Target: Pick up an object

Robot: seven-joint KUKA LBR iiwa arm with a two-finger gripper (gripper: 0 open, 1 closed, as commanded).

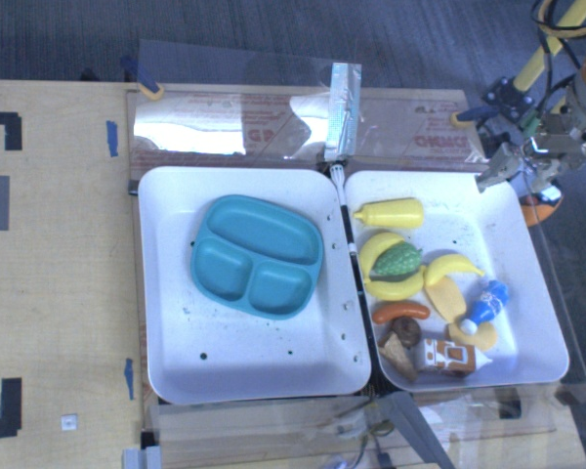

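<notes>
Claw (527,159): cluttered against cables above right white bin (527,262) corner; finger state cannot be told. Small brown items (402,345) in toy pile indistinct.

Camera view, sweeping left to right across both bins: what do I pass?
Blue tray → yellow bottle → banana → small blue bottle → gripper above the right bin's far corner.
</notes>
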